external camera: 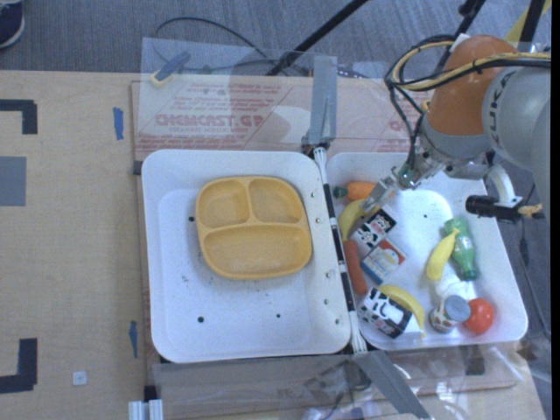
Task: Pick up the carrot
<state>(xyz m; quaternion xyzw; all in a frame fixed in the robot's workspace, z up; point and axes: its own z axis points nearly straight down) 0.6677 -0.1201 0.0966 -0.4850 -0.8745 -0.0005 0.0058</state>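
Note:
The carrot (360, 188), a short bright orange piece with a small green end, lies in the back left corner of the right bin (512, 274). My gripper (376, 202) reaches down from the right and hangs just right of and in front of the carrot, close above a yellow banana (350, 217) and a black-and-white carton (376, 227). The gripper's dark tip overlaps the carrot's right end, so I cannot make out contact.
The right bin also holds a long reddish-orange stick (354, 268) along its left wall, a small box (383, 259), a second banana (440, 254), a green bottle (462, 250), a tomato (479, 315) and a can (448, 311). A yellow divided plate (254, 226) sits in the left bin (166, 313).

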